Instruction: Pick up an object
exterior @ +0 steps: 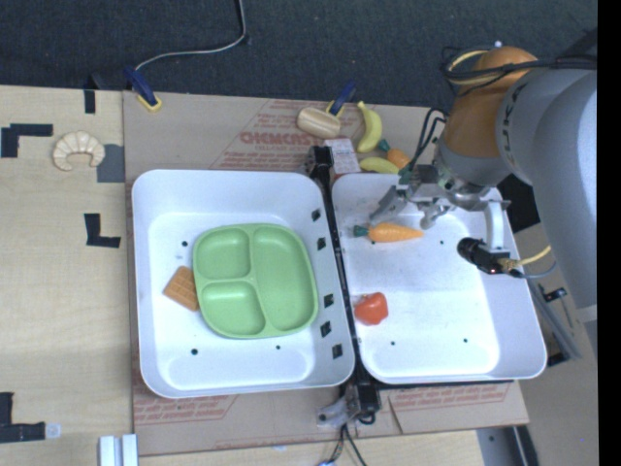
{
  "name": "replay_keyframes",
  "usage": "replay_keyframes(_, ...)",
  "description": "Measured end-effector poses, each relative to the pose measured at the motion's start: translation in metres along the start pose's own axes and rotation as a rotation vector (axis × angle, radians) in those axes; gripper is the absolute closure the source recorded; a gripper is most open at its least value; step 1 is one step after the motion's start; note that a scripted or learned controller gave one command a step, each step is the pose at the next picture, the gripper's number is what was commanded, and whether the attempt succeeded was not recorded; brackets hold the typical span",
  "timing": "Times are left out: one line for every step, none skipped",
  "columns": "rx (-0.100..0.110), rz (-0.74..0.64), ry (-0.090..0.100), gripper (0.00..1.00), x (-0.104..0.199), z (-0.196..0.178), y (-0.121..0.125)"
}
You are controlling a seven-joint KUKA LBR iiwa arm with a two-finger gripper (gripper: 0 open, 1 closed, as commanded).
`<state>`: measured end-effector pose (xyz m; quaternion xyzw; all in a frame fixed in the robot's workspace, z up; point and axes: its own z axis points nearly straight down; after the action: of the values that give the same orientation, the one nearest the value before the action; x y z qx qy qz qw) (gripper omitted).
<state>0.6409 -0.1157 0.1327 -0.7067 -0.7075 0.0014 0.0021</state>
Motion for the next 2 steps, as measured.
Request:
replay_keyframes(-0.016,0.001,-0.006,0.0,0.006,0.028,-0.005)
replay_keyframes(-0.033,0.003,-0.014,0.0,0.011,0.035,0.007)
